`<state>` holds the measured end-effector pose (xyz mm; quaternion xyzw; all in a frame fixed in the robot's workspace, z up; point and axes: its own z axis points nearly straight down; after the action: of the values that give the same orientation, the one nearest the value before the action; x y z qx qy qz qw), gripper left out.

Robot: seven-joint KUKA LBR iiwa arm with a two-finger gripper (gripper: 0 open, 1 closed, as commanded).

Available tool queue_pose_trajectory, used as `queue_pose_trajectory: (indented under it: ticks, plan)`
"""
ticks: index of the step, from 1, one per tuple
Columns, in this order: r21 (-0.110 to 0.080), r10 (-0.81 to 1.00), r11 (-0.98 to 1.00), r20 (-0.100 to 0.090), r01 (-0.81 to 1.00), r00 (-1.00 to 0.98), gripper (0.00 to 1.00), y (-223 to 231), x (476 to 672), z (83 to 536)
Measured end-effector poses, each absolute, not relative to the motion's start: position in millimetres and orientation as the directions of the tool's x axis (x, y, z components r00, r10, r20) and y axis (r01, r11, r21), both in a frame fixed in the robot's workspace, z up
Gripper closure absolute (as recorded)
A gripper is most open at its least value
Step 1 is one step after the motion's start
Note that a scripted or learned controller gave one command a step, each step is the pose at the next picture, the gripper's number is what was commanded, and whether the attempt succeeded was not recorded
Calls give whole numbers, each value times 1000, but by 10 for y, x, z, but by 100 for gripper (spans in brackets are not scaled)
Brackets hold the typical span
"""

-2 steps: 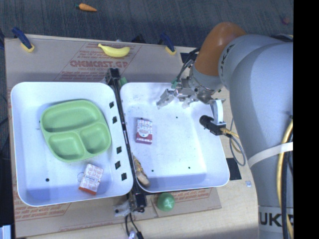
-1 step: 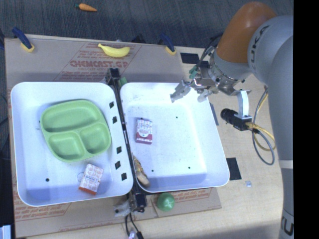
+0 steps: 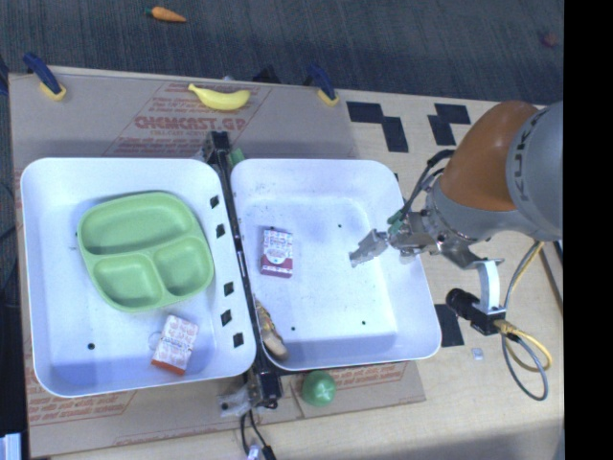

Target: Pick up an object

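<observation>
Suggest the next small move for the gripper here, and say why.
Probably shift the gripper left across the right bin toward the small red-and-white box, then descend. The gripper sits near the bin's right side with nothing between its jaws, and that box lies flat and apart from other things, the nearest clear target.
</observation>
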<state>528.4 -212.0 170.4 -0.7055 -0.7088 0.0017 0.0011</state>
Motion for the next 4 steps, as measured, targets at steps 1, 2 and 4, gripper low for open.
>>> queue_pose_trajectory:
  ticks: [1, 2, 4]
  plan:
    - [-3, 1000, 7, 0, 1000, -7, 0, -2105, 5893, 1416]
    - [2, 1000, 7, 1, 1000, -7, 0, -1345, 6146, 2180]
    - [-2, 1000, 5, 1, 1000, -5, 0, -1385, 6283, 1175]
